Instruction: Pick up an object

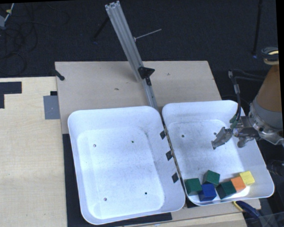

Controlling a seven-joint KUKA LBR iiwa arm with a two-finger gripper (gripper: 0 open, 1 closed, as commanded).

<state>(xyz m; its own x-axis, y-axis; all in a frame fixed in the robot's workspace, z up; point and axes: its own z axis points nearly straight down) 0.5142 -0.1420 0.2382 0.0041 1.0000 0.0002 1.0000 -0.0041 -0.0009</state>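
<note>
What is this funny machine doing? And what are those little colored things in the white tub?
You are looking down from one camera fixed above a workbench. The machine is a robot arm, reaching in from the right side of the picture. At its tip is a gripper, a sort of hand with two jaws for picking things up. It hangs over the right bin, and nothing shows between the jaws.

Two shallow white bins sit side by side. At the near end of the right one lie small blocks: three green blocks, a blue block, an orange block and a yellow block. The left bin sits beside it.

The robot's job is to pick up one of them.
</note>
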